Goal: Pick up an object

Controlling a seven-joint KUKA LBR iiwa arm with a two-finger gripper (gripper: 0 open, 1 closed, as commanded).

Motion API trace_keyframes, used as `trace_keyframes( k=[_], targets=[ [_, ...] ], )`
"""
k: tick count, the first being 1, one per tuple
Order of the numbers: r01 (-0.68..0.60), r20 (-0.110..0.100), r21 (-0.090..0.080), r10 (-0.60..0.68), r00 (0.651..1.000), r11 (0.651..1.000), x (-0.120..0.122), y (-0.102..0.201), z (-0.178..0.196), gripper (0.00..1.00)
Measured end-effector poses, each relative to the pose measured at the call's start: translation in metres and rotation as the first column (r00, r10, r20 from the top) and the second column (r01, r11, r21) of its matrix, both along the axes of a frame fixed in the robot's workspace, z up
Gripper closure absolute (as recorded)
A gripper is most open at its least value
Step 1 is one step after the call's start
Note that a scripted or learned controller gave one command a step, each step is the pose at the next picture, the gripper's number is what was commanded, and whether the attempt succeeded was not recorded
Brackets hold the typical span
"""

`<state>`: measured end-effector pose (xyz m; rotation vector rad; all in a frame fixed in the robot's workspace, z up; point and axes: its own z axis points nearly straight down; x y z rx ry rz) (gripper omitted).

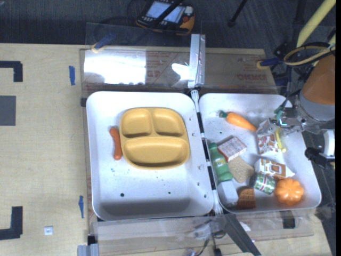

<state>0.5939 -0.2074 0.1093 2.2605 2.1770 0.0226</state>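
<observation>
The right bin (213,108) holds several toy foods. An orange carrot (239,121) lies at the back, and a red-and-white box (232,148) sits mid-bin. Down the left wall lies a green bottle (218,164), with a tan bread slice (241,169) beside it. A printed snack packet (268,142), a small carton (276,168), a green can (264,184) and an orange pumpkin (289,191) fill the right side. My gripper (282,120) hangs over the bin's back right part, just above the snack packet's top edge. Nothing is visibly held.
The left bin (101,159) holds a yellow divided plate (154,137) and an orange-red sausage (116,143) beside it. A clear plastic panel (138,63) stands behind the bins. The arm's orange band (322,84) sits at the right edge.
</observation>
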Motion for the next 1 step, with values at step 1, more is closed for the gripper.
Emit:
trace_keyframes(
  k=[1],
  targets=[
    [0.290,-0.011,-0.009,-0.290,0.957,0.957,0.0108,0.0694,0.0928,1.00]
  ],
)
